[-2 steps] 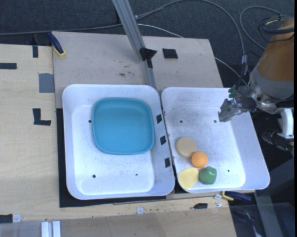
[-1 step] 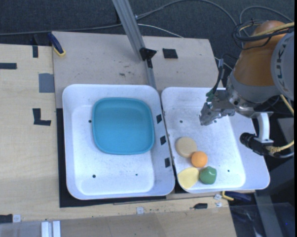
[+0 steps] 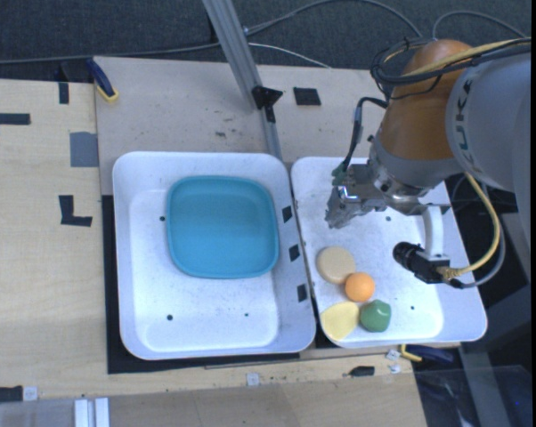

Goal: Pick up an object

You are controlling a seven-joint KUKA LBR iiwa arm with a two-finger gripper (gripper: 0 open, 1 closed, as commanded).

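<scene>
Looming closest to the lens, my grey arm with its orange band (image 3: 424,105) reaches in from the right, and my two-finger gripper (image 3: 339,213) hangs over the bare upper part of the right-hand shallow white bin (image 3: 468,323). I cannot tell how it is set from this angle, and I see nothing held in it. By my reading I am in the approach, the pick not yet made.

Largest on the bench is the left-hand shallow white bin (image 3: 139,323) with a square blue plastic plate (image 3: 222,225) lying in it. My candidates sit clustered in the right bin's near half: a pale tan round disc (image 3: 336,262), a yellow rounded piece (image 3: 339,319), a green lump (image 3: 375,315) and a small orange ball (image 3: 360,286). The tan disc lies nearest, just below me; I would shift toward it and descend.

Underneath, a light plywood bench (image 3: 36,265) carries dark tape marks.
</scene>
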